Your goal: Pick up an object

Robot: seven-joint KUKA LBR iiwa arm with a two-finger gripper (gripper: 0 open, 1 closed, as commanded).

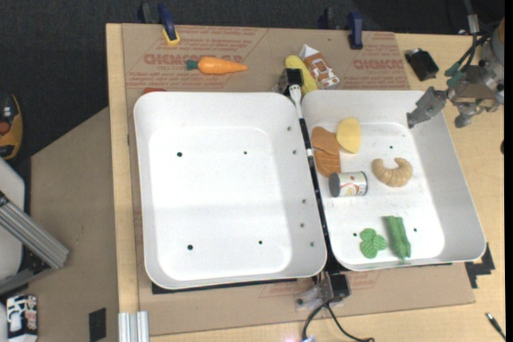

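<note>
Gripper (442, 113) positioned over right bin (457, 196) far edge, fingers spread, nothing pinched. Croissant (392, 171): tan, curved, glossy, lying flat beside can (349, 185).

Red print on the cardboard sheet (240, 44) is too blurred to read

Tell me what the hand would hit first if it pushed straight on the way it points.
The hand points down-left, toward the right bin. It would likely meet the croissant first, though height is unclear and it might touch bare bin floor before.
</note>
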